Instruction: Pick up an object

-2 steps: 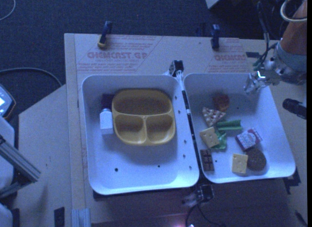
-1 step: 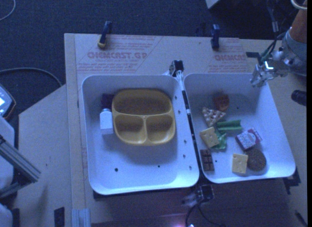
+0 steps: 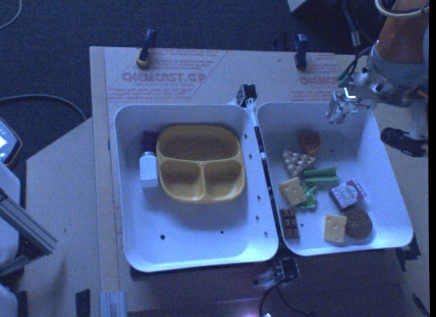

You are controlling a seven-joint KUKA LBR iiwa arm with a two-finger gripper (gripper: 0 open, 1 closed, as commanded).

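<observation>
The right bin (image 3: 381,172) holds several toy foods: a red tomato piece (image 3: 309,142), a pizza slice (image 3: 297,161), green beans (image 3: 320,174), a cheese cube (image 3: 293,191), a chocolate bar (image 3: 289,223), a second cheese slice (image 3: 334,228), a brown cookie (image 3: 358,223) and a maroon packet (image 3: 346,194). My gripper (image 3: 338,110) hangs over the bin's far edge, up and to the right of the tomato piece, with nothing visible between its fingers.
The left bin (image 3: 136,234) holds a yellow divided plate (image 3: 200,162), a small white bottle (image 3: 148,169) and a dark purple item (image 3: 150,138) behind it. Clamps (image 3: 146,48) sit on the board's far edge. The arm (image 3: 402,43) enters from the upper right.
</observation>
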